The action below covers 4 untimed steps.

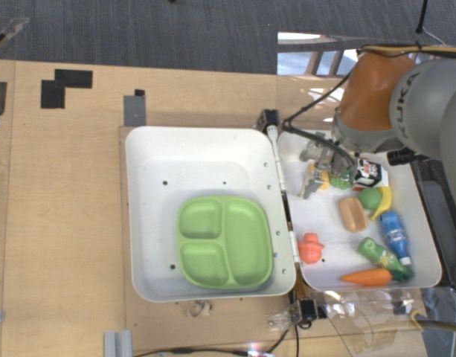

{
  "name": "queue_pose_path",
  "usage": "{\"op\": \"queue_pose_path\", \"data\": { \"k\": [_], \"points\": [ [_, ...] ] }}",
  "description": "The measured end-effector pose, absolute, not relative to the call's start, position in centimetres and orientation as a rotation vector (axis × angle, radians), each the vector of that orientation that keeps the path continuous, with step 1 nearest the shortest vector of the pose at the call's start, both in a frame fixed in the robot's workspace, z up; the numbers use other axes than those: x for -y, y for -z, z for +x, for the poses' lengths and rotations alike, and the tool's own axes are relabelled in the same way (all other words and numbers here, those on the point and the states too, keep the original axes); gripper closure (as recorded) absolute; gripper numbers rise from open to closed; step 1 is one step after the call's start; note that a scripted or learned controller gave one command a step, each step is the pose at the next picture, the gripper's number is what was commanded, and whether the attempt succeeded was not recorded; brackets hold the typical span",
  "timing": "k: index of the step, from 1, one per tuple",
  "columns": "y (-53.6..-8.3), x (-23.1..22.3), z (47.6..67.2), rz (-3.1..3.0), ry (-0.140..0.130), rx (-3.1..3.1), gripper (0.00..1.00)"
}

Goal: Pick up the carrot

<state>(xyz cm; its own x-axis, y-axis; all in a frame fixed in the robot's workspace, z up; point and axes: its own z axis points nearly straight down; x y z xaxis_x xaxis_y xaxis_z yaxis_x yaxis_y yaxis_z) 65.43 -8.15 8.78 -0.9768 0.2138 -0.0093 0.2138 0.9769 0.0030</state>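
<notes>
I see the carrot lying at the near edge of the right bin, beside a green bottle. The tool hovers well apart; I cannot tell its opening.

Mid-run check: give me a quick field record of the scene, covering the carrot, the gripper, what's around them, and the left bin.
target: carrot, lying flat at the near edge of the right bin
gripper: over the far part of the right bin, apart from the carrot
carrot neighbours: green bottle just behind it, blue bottle further back
other items: bread roll, red toy
left bin: holds a green divided plate
task status: carrot not yet picked
</notes>
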Motion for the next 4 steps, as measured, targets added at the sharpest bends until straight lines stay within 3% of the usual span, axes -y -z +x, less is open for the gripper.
{"op": "queue_pose_path", "data": {
  "k": [1, 2, 3, 4],
  "points": [
    [-10.3, 8.0, 65.9, 0.327, -0.003, -3.1, 1.0],
    [-19.0, 0.1, 64.9, 0.73, -0.01, -3.04, 1.0],
    [-18.8, 0.3, 64.8, 0.734, -0.006, -3.042, 0.0],
    [-25.5, 3.1, 58.8, 0.498, -0.003, -3.086, 0.0]
  ]
}}
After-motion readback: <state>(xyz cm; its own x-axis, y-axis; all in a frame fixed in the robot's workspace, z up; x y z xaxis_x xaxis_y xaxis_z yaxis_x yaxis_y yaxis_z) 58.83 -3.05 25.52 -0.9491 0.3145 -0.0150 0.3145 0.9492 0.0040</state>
